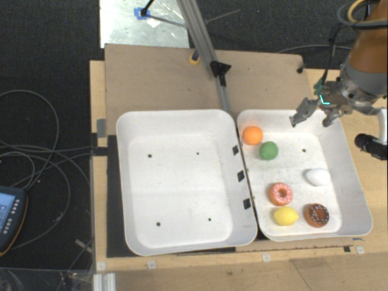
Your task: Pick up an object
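Bench: two white bins; left bin (pixel 176 180), right bin (pixel 339 162).
Contents, right bin: orange ball (pixel 252 135), green ball (pixel 268 151), white egg (pixel 317 176), pink doughnut (pixel 280 193), lemon (pixel 286 216), chocolate doughnut (pixel 316 214).
Gripper (pixel 314 115): fingers spread, nothing between them, above right bin's far edge.
Progress: no object grasped; descent, grasp and lift remain.

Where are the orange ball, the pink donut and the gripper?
orange ball (pixel 252 135), camera view, its middle.
pink donut (pixel 280 193), camera view, its icing ring.
gripper (pixel 314 117), camera view, midway between its fingertips.
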`<move>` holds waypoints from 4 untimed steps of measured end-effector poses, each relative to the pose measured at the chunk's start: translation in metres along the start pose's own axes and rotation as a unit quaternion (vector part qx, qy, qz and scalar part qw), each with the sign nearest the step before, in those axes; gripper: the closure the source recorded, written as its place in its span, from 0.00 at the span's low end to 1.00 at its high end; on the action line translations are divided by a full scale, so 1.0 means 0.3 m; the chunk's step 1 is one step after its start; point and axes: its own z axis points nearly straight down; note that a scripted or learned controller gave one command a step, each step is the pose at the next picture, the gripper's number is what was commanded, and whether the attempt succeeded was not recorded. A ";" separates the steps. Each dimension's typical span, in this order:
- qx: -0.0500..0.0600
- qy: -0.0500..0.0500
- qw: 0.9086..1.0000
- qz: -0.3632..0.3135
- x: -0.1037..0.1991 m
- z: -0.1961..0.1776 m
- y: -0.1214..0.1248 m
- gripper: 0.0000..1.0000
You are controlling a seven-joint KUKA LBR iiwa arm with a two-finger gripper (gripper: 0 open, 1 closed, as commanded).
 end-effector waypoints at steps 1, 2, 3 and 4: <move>-0.002 0.000 1.000 0.000 0.000 -0.008 0.002 0.00; 0.001 0.000 1.000 0.003 -0.005 0.170 -0.032 0.00; 0.000 0.000 1.000 0.003 -0.026 0.319 -0.046 0.00; 0.001 0.000 1.000 0.003 -0.053 0.515 -0.042 0.00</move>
